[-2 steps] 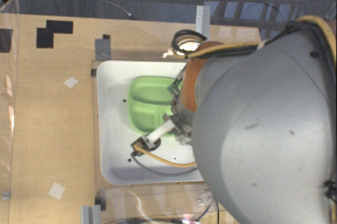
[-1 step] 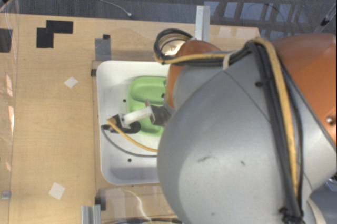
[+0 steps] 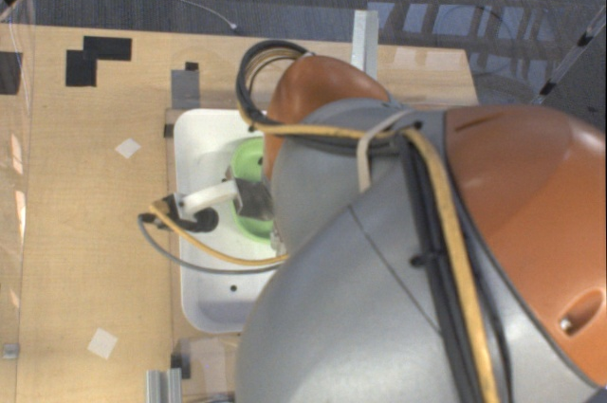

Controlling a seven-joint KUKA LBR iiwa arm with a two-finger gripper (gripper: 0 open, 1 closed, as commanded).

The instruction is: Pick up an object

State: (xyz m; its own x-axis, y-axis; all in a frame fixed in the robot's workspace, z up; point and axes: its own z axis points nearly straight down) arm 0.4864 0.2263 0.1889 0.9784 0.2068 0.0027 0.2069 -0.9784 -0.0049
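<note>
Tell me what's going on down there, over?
End effector low inside the white bin. Green object right beside it, grasp unconfirmed. Arm blocks most of the bins.

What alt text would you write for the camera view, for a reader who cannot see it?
A large grey and orange robot arm reaches in from the right and covers most of a white bin on a wooden bench. Part of a green object shows in the bin beside the arm's wrist, where yellow and black cables loop out.
</note>
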